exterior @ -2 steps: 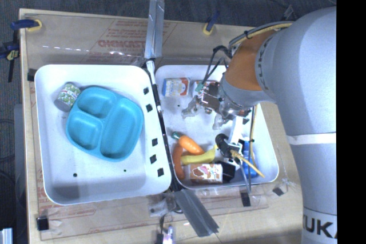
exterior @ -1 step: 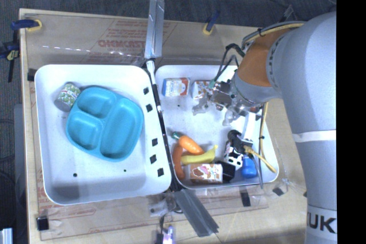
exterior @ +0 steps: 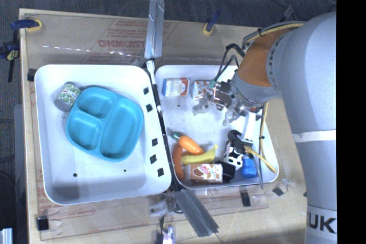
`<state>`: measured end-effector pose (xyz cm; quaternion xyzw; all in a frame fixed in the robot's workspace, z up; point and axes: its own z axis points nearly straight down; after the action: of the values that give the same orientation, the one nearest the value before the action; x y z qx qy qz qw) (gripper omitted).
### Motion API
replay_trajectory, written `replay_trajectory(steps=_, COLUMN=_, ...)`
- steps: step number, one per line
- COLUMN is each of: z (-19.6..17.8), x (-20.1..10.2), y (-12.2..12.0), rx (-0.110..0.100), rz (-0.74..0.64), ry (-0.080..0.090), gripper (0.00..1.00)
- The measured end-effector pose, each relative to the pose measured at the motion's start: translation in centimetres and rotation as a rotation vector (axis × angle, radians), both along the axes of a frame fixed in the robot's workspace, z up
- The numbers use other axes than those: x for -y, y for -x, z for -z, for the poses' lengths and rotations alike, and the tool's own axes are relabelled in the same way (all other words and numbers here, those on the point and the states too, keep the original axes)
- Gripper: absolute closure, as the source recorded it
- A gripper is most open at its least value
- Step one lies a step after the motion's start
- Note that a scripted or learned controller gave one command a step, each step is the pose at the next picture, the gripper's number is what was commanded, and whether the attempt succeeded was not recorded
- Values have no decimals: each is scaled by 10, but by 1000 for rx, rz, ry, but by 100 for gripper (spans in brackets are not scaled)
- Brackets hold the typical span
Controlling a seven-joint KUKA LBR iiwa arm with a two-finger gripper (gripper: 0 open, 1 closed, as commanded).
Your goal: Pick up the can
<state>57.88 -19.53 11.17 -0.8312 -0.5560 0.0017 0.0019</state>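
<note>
Gripper (exterior: 213, 95) hangs over the right bin (exterior: 171, 171), far from the can (exterior: 67, 95).

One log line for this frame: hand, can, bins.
hand: over right bin, back half | can: left bin, far-left corner, beside blue tray | pickup: not done

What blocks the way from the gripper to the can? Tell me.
The gripper is over the right bin; the can lies in the left bin, against the blue tray. The raised divider between bins lies across the path.
</note>
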Motion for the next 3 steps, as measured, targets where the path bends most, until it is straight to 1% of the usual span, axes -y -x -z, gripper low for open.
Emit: replay_trajectory(steps=3, z=0, x=0, y=0, rx=0, rz=0, ry=0, gripper=0)
